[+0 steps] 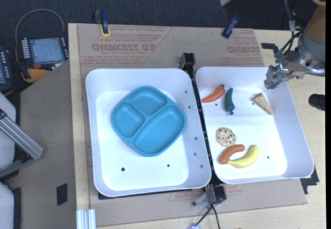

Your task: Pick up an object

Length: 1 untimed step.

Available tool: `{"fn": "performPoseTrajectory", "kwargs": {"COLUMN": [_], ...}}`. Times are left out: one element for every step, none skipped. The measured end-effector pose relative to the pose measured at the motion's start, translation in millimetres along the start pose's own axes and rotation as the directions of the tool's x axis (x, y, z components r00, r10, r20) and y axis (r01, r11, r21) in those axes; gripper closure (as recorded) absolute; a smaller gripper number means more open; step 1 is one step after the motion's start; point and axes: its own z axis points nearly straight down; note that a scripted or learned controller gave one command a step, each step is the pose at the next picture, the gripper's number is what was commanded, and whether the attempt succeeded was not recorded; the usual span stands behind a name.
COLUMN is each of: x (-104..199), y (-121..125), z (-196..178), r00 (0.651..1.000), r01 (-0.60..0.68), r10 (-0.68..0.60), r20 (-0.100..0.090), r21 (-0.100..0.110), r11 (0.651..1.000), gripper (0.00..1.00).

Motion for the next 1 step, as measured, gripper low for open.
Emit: {"fn": "performPoseTrajectory", "kwargs": {"x": [-0.3], "y": [1.8], "z": [-53.8], "r00": [1.000], "r01": [-0.001], "r10": [0.001], "r20": [0.001], "r21": [0.000], "r11": [1.000], "gripper": [1.00]}}
